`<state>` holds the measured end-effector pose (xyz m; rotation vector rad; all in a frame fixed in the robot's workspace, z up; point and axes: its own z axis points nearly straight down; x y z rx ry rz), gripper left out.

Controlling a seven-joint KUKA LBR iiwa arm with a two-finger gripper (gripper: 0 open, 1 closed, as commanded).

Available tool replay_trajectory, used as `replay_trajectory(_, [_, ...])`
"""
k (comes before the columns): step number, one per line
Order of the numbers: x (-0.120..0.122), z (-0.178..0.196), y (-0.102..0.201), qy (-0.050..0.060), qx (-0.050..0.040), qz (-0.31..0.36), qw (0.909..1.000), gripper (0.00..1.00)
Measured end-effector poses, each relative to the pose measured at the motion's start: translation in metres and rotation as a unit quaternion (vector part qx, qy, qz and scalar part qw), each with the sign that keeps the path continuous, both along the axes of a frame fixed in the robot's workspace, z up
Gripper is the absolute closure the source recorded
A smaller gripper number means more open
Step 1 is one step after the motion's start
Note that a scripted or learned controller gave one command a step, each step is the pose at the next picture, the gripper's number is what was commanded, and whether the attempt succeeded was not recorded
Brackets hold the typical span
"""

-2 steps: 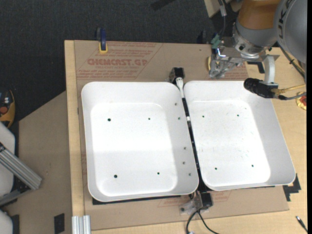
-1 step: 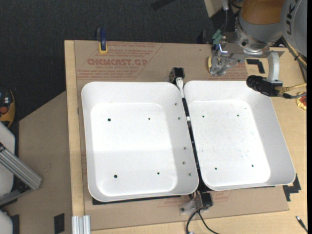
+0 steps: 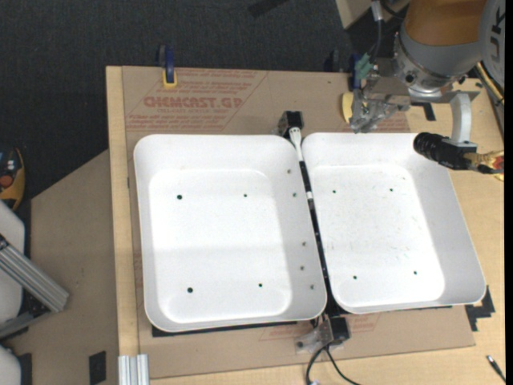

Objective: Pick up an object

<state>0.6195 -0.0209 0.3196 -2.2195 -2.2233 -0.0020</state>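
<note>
Hovering at the far rim, catch uncertain

Hovering the gripper (image 3: pixel 370 119) over the far rim of the right bin (image 3: pixel 385 215), near its left corner; unable to tell its opening or any hold; eyeing a small pale-yellow piece (image 3: pixel 346 107) just beside it, unidentifiable, probably light; minding the black clip (image 3: pixel 290 123) between the bins' far corners, beside the left bin (image 3: pixel 216 231).

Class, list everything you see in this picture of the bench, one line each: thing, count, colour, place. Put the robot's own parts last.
Bin on the picture's left: one, white, on the board.
Bin on the picture's right: one, white, touching the first.
Board: one, brown with red lettering, under both bins.
Clamp: one, blue and yellow, board's far edge.
Clips: two, black, at each end of the seam between bins.
Metal bar: one, silver, lower left.
Arm: one, grey and orange, upper right.
Gripper: one, metallic, just beyond the right bin's far rim.
</note>
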Motion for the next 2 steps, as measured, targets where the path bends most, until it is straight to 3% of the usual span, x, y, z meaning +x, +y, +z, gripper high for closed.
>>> replay_trajectory(2, [-0.064,0.013,-0.007,0.002,0.0002,-0.002,1.0,1.0])
